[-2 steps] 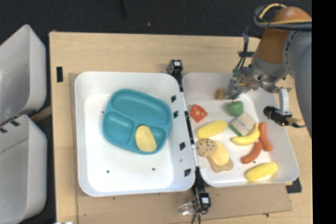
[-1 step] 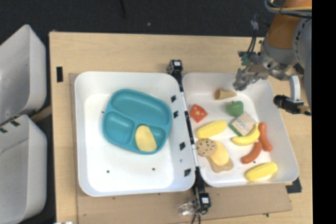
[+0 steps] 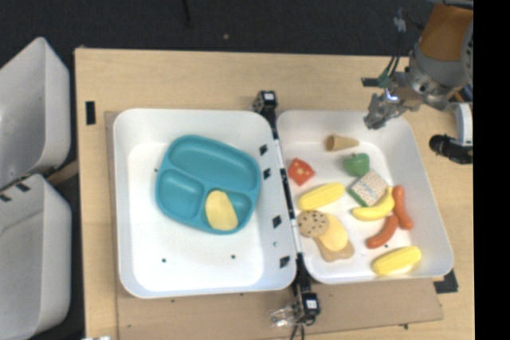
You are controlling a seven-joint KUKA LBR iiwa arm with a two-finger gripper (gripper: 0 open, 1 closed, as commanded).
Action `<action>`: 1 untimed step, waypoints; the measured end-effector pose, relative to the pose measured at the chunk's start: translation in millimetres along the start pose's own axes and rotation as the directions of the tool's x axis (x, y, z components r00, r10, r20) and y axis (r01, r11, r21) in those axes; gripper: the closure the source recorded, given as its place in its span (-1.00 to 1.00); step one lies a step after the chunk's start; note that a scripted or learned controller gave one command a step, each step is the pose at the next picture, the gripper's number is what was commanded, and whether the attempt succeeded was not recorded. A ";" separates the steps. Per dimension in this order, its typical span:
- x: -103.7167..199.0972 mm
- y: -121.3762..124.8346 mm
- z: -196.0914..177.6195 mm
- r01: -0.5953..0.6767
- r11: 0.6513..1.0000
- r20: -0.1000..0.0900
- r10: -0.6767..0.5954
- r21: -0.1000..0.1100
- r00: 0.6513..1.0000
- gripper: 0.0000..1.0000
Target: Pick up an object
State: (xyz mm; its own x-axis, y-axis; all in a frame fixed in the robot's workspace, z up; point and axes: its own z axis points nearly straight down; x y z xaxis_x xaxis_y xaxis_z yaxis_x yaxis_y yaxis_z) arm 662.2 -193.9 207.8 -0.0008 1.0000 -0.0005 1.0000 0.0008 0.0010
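The gripper [image 3: 381, 117] hangs above the right bin's [image 3: 426, 171] far edge, finger state indiscernible, near the tan wedge-shaped toy food [image 3: 341, 142] in the far part, probably light, rigid, smooth plastic, best pinched across its flat sides.

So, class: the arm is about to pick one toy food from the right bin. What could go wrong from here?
The yellow banana, sponge-like block and orange sausage touch, so a grab there may nudge neighbours. The gripper hangs near the right bin's far rim; descending there could strike it.
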 end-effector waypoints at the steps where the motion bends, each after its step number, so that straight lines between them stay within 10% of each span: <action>1: -1.8 1.1 -32.0 0.003 1.000 0.000 -0.003 0.001 1.000 1.00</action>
State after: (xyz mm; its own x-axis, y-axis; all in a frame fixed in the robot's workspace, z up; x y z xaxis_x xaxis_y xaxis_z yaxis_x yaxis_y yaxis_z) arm 663.3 -195.6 239.8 -0.0037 1.0000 -0.0005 1.0000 0.0037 -0.0001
